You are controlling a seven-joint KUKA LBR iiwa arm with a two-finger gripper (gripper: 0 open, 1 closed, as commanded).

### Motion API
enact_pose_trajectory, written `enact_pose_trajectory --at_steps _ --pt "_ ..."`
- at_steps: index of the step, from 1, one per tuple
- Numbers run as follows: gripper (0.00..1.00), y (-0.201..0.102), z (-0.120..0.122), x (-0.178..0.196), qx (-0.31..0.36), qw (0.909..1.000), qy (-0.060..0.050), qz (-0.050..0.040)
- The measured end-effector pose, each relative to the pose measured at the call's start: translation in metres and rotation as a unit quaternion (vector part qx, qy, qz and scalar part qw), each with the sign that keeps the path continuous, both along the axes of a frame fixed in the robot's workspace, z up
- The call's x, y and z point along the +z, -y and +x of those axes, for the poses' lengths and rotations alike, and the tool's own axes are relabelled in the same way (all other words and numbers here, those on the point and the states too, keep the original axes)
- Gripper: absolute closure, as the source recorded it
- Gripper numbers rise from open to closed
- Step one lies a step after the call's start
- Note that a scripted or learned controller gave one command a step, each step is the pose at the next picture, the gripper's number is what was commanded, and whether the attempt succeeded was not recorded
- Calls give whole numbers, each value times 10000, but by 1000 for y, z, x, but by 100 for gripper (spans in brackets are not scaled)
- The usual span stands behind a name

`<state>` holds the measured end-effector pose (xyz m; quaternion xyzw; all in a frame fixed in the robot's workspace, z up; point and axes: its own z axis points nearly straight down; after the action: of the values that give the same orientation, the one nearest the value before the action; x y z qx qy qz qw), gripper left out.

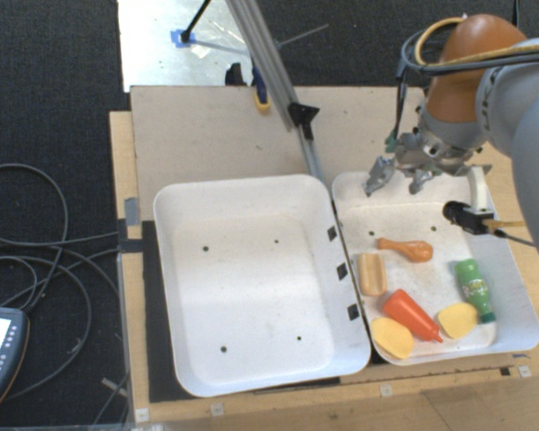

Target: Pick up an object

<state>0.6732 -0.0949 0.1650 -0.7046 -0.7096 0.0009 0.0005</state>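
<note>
My gripper (396,180) hangs over the far edge of the right bin (519,332), open, with nothing between its fingers (377,178). Below it in that bin lie an orange drumstick-shaped piece (406,248), a tan bread-like stick (371,273), a red-orange carrot-like cone (413,315), a yellow lemon-like piece (392,337), a second yellow piece (457,320) and a green bottle (474,288). All of them rest in the bin's near half, apart from the gripper.
The left bin (179,287) stands beside the right one, sharing a middle wall with black clips (343,271). A grey pole (271,70) slants across the bench behind the bins. Cables lie on the floor at left.
</note>
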Motion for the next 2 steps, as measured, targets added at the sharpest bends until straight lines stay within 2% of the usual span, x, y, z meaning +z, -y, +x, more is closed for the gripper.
enact_pose_trajectory --at_steps 1,2 --pt "0 9 -4 -56 -29 10000 -7 0" --pt "0 9 -3 -74 -25 10000 13 -1"
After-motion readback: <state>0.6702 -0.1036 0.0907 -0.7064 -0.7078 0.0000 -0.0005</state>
